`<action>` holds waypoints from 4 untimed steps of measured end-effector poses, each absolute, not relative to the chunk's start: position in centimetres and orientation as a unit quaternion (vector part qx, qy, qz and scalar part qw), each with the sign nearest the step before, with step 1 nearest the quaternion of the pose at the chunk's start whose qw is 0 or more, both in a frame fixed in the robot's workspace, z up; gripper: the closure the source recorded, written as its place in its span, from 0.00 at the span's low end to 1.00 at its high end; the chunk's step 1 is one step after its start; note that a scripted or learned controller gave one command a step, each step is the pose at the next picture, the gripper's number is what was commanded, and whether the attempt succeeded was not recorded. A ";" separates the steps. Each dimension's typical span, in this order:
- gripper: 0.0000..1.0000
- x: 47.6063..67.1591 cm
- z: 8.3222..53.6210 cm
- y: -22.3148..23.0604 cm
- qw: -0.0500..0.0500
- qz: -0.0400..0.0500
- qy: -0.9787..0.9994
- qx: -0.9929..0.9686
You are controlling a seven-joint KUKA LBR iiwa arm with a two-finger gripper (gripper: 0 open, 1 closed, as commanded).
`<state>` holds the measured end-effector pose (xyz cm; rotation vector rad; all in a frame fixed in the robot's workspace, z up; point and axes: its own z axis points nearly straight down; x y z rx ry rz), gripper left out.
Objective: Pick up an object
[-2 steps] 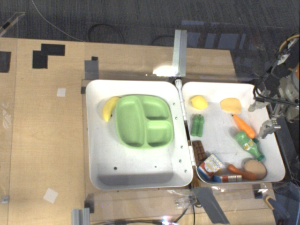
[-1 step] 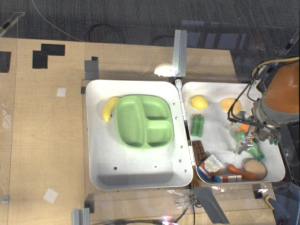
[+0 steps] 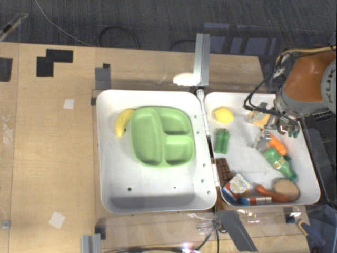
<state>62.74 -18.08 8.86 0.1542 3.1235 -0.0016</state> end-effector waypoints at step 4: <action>0.00 56.4 9.0 -18.9 0.008 -0.001 0.998 0.055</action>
